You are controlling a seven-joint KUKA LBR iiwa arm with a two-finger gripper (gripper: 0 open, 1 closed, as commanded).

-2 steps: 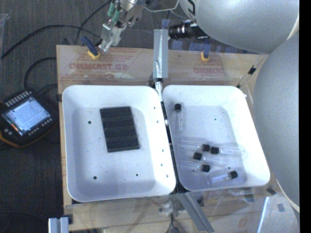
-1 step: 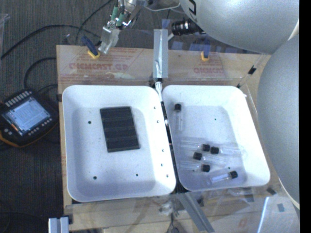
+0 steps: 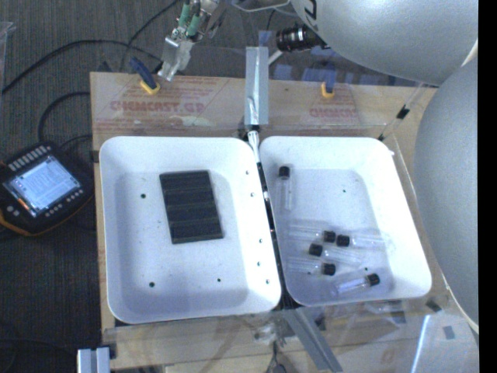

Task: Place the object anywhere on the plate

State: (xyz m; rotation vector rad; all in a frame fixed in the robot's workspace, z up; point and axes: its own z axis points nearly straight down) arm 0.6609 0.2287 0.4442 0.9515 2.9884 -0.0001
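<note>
the tool (image 3: 172, 59) hangs in the upper left of the frame, above the far edge of the counter (image 3: 116, 103) and well apart from both bins; its tip points down and to the left, close to a small blue and yellow clamp (image 3: 144, 75) on the counter's back edge; whether it is released or clenched cannot be told from here, and nothing can be made out in it; the grey arm (image 3: 388, 22) fills the upper right and runs down the right side of the frame

the left bin (image 3: 116, 169) sits in the left half of the frame and carries a dark rectangular ribbed plate (image 3: 191, 206), lying flat a little above and left of the bin's middle, with bare white floor all around it; the right bin (image 3: 404, 208) touches the left one along the centre of the frame; in it lie several clear vials with black caps (image 3: 334, 251); one vial (image 3: 286, 186) lies alone near the bin's upper left, cap toward the top of the frame; the others are scattered in the lower half, some touching or overlapping, one (image 3: 359, 284) near the lower right corner

a handheld control pendant with a lit screen (image 3: 40, 189) rests on the dark floor at the left edge of the frame; a second yellow clamp (image 3: 328, 92) sits on the counter's back edge, right of centre
</note>
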